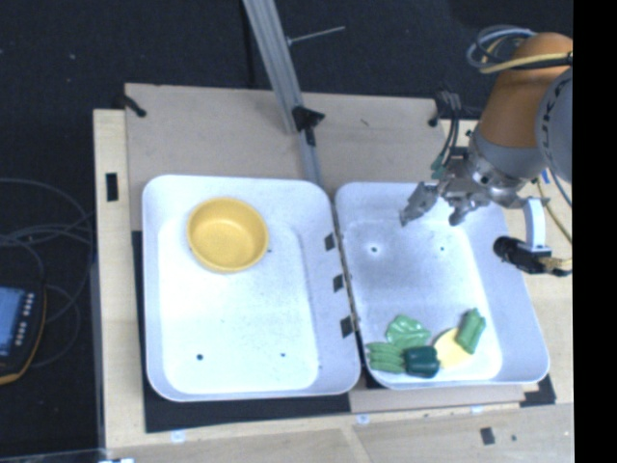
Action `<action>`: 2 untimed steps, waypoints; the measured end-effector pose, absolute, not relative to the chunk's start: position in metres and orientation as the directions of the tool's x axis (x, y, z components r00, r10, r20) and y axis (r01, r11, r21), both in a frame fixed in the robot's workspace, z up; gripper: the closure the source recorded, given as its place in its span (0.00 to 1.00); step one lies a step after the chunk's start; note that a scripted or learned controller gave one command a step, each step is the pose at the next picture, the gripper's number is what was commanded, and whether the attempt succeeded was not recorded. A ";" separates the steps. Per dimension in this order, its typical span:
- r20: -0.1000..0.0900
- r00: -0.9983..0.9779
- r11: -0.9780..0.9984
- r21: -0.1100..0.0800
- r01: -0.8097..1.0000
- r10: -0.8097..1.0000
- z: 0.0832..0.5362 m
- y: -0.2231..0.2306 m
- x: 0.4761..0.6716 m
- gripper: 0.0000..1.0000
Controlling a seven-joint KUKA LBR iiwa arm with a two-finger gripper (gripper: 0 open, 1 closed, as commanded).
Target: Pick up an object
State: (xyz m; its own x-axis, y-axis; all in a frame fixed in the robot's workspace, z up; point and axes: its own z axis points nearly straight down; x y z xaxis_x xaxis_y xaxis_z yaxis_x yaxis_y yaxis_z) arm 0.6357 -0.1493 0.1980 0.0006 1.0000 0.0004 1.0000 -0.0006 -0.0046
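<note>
My gripper hangs over the far part of the right bin, its two fingers spread apart and open, with nothing between them. A heap of small objects lies at the near end of that bin: light green pieces, a dark teal block, a yellow piece and a green block. The heap lies well below the gripper in the view, clearly apart from it. A yellow bowl sits in the far left part of the left bin.
A grey metal pole slants up from between the bins at the back. A black cable end hangs by the right bin's right rim. The bench board stretches behind both bins.
</note>
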 end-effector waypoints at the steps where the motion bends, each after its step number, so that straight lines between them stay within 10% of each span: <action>1: 0.000 0.000 0.000 -0.004 1.000 1.000 0.143 -0.140 0.636 0.00; 2: 0.000 0.000 0.000 -0.003 1.000 1.000 0.099 -0.140 0.635 0.00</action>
